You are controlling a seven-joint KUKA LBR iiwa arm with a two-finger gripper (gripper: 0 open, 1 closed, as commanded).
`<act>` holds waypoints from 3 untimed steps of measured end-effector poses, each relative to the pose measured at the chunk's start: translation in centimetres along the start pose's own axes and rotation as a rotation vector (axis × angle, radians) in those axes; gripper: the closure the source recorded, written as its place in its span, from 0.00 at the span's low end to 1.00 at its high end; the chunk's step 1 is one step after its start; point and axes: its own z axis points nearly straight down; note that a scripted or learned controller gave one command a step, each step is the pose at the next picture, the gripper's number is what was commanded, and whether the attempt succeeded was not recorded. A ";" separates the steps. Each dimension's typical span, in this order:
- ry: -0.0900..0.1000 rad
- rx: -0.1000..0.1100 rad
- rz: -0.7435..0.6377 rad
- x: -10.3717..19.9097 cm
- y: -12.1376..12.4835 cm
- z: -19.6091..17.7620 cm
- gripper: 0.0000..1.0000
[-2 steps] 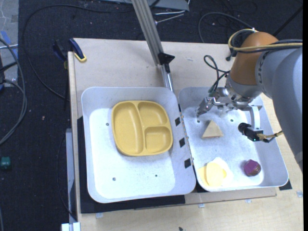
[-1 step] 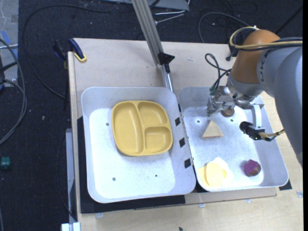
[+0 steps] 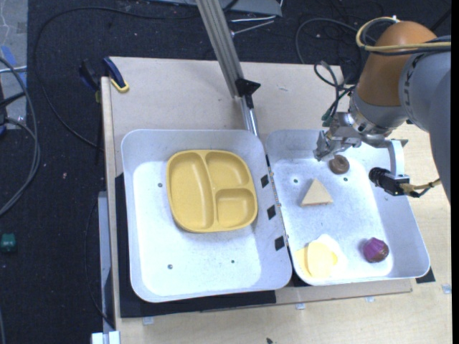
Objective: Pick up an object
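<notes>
Nearest the camera, at the lower edge of the right bin (image 3: 401, 260), lie a pale yellow round piece (image 3: 320, 257) and, further right, a small purple object (image 3: 375, 249). Above them, near the bin's middle, sits a tan wedge (image 3: 316, 193) (triangular, point toward the top of the frame). Higher still, in the upper part of this bin, a small brown round object (image 3: 338, 165) rests just below the claw (image 3: 328, 149), which hangs at the end of the grey arm (image 3: 423, 84) reaching in from the upper right. Whether the claw is spread or closed cannot be told. Filling the left bin's (image 3: 143, 264) upper centre is a yellow divided tray (image 3: 211, 190). Both bins sit side by side on the tabletop (image 3: 172, 95).
</notes>
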 end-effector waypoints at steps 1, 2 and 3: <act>-0.001 0.000 0.001 -0.3 0.4 -4.4 1.00; 0.000 0.002 0.000 -0.3 0.5 -6.7 1.00; 0.002 0.008 -0.005 5.3 -1.1 -6.2 1.00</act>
